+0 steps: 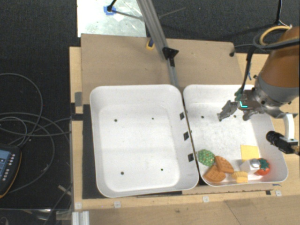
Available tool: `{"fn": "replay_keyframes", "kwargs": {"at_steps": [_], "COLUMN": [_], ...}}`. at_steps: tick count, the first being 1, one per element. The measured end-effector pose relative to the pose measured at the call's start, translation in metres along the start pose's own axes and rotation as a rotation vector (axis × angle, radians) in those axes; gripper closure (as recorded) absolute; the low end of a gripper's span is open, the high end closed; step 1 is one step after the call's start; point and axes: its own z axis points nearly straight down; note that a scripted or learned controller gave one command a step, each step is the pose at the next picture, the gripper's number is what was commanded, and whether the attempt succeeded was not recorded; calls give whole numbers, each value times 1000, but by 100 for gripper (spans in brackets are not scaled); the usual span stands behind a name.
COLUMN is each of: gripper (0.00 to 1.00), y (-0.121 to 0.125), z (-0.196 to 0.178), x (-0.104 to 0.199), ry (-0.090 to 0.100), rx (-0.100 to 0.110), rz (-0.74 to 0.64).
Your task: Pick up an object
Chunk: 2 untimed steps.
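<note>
Along the right bin's [281, 175] near wall, where its slope gathers them, lie a green toy [205, 157], two waffle pieces [219, 168], a yellow block [250, 151] and a red-capped item [260, 166]. Farther back, the gripper [237, 111] hovers above bare floor, fingers spread, grasping nothing.

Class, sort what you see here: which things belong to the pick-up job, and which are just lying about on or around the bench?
Belongs to the job:
gripper
green object
two orange waffle-like pieces
yellow block
small yellow piece
red-and-white item
right bin

Just lying about:
left bin
black cables
handheld pendant
metal pole
</note>
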Motion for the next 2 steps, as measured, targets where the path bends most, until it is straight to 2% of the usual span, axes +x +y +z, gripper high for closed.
{"fn": "replay_keyframes", "kwargs": {"at_steps": [1, 2], "gripper": [0, 0], "y": [1, -8], "z": [-2, 55], "x": [0, 3], "ry": [-1, 0], "rx": [-4, 2], "rz": [2, 4]}}
